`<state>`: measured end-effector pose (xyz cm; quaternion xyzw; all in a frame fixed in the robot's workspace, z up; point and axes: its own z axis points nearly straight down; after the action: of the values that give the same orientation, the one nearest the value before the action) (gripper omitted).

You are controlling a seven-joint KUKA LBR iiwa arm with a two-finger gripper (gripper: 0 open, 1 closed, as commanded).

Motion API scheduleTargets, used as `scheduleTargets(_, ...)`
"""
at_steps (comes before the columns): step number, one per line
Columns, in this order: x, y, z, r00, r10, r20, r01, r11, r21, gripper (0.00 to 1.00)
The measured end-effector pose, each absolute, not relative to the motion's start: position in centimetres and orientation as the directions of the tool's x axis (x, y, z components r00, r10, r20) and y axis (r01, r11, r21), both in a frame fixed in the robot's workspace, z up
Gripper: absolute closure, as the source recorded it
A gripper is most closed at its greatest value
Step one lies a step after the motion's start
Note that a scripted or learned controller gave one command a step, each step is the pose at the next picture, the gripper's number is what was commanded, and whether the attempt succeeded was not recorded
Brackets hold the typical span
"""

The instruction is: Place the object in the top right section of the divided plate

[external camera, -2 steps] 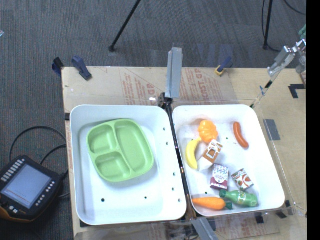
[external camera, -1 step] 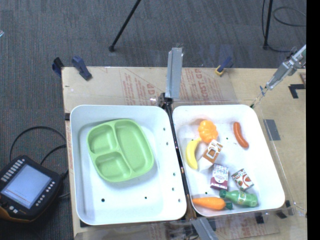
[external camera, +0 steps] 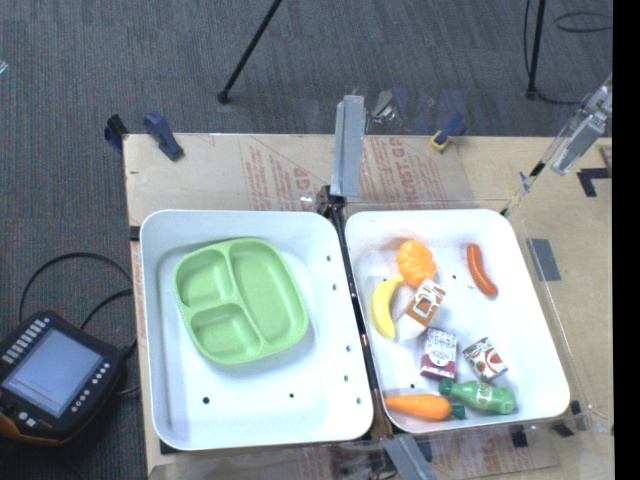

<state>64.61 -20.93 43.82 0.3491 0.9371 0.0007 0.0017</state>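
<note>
Two white bins [external camera: 160, 368] — green plate [external camera: 240, 298] left, toys right; gripper [external camera: 578, 143] far off — can't tell its state, might grab wrong toy.

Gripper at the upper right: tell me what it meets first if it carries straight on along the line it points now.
The gripper slants down-left toward the right bin. It would probably meet that bin's back right rim first; if it clears the rim, the sausage lies next. Depth is unclear.

We look down from one fixed camera above the bench [external camera: 420, 168], at a slant from its near edge, far enough back to take in both white bins, the left bin [external camera: 170, 388] and right bin [external camera: 520, 258], plus surrounding carpet [external camera: 100, 48].
</note>
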Motion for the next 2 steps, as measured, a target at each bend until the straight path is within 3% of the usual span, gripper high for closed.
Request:
scheduleTargets(1, 62.9, -20.9, 34.2, -0.785, 0.619, 0.001, 0.619, 0.785, 0.001, 0.0)
scheduleTargets(2, 62.2, -21.0, 38.1, -0.904, 0.428, -0.003, 0.428, 0.904, 0.002, 0.0)
